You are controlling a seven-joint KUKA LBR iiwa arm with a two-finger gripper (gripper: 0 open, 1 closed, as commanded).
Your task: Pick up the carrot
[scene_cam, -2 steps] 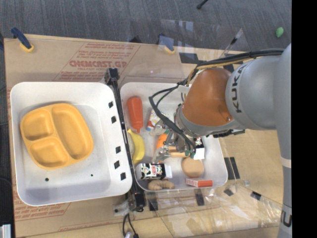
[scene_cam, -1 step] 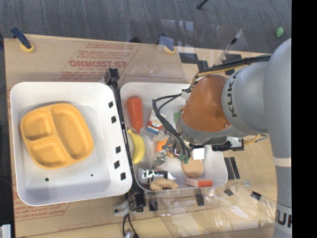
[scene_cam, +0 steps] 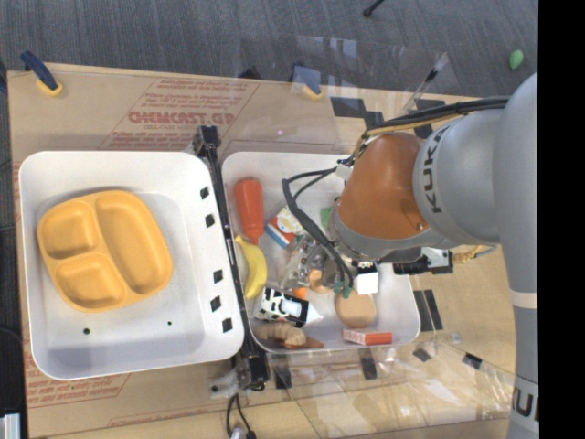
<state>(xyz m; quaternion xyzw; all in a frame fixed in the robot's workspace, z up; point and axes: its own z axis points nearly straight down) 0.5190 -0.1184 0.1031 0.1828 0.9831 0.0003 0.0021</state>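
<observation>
The carrot [scene_cam: 249, 208] lies in the right bin [scene_cam: 402, 314] near its left wall — just above a banana [scene_cam: 253, 265]. The gripper [scene_cam: 320, 277] hangs over the bin's cluttered middle, well apart from the carrot.

Brown paper-covered bench [scene_cam: 119, 108] under two side-by-side white bins [scene_cam: 37, 337].
</observation>
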